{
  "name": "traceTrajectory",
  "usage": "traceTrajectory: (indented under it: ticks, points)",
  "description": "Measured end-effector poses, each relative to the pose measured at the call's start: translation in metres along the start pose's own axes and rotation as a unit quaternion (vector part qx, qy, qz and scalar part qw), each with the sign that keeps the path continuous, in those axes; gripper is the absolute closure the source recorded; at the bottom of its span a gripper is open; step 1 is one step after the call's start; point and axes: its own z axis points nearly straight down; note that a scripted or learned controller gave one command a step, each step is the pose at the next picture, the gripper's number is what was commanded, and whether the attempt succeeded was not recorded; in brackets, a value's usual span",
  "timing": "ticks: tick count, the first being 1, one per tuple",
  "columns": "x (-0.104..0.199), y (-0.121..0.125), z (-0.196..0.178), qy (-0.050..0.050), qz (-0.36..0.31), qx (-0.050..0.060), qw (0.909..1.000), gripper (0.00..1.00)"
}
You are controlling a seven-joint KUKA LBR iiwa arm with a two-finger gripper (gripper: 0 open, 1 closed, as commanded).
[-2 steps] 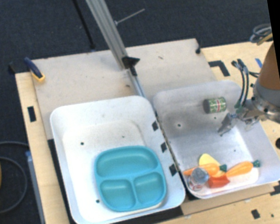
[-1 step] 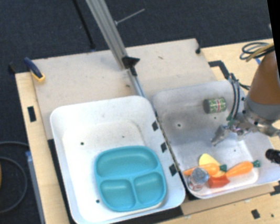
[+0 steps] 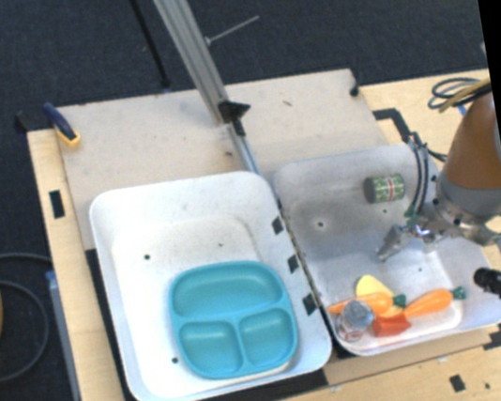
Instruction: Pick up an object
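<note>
- The end effector point(image 3: 393, 245) hangs low over bare floor in the middle of the right bin point(image 3: 327, 201); I cannot tell how it is set, since it is small and blurred against the white. Nothing shows clamped in it.
- Nearest risk, as I judge it: coming straight down here would close on bare bin floor, because no object lies under the tip.
- The yellow piece point(image 3: 372, 288) lies just toward the front of the bin from the end effector, near but apart from it.
- Beyond that, along the bin's front wall, sit the orange carrot point(image 3: 430, 304), a red piece point(image 3: 391, 323) and a grey round piece point(image 3: 353, 318), packed touching one another. A grasp there could catch two at once or jam against the wall.
- On the opposite side, toward the back of the bin, the green can point(image 3: 384, 187) lies on its side, apart from the tip. It would likely roll away if nudged by a glancing touch.
- Farthest, across the divide in the left bin point(image 3: 139, 213), rests a blue sectioned tray point(image 3: 234, 318), wide and flat, likely hard to pinch.
</note>
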Motion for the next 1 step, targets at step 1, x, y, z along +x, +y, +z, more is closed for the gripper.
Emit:
traceTrajectory:
  ticks: [1]
  points:
    - [-0.0020,0.0015,-0.0118,-0.002,0.001,-0.003,1.0000,1.00]
